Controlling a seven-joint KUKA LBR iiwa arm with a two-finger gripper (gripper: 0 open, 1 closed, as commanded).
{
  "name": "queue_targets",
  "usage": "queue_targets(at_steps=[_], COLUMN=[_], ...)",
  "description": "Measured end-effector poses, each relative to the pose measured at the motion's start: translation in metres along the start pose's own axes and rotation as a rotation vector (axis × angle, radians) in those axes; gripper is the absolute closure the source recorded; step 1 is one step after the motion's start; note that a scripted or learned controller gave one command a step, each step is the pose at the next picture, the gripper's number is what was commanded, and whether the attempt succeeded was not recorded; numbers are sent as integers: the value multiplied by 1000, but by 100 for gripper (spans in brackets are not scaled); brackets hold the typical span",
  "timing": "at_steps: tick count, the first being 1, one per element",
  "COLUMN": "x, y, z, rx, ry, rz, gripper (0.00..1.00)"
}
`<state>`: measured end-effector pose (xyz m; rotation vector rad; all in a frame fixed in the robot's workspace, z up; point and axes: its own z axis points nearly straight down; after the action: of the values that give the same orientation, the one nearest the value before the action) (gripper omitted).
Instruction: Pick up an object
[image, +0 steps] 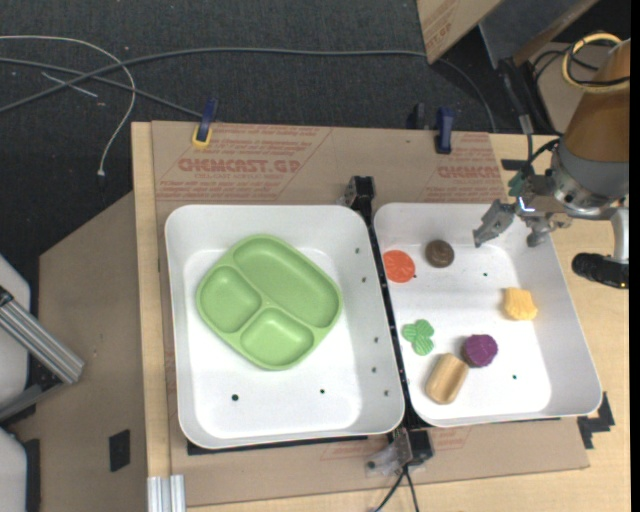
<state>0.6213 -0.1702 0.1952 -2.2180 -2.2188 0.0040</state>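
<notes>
Your bench: cardboard sheet (300, 160) under the bins, blue clamps (207, 119) at far edge, dark carpet (80, 150), loose cables (90, 70).

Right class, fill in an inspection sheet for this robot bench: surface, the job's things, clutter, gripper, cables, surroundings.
Surface: two white bins, left bin and right bin, on a cardboard sheet.
Job's things: in the right bin, orange disc, brown ball, yellow piece, green leaf shape, purple ball, tan cylinder.
Clutter: green divided plate in the left bin.
Gripper: gripper open, above the right bin's far edge, holding nothing.
Cables: white cables on the dark floor.
Surroundings: two blue clamps.
</notes>
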Motion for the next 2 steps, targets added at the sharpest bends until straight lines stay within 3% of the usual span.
queue_targets(at_steps=[2], x=[-3], y=[-3], z=[111], rx=[2], ry=[1], rz=[0], gripper=[0])
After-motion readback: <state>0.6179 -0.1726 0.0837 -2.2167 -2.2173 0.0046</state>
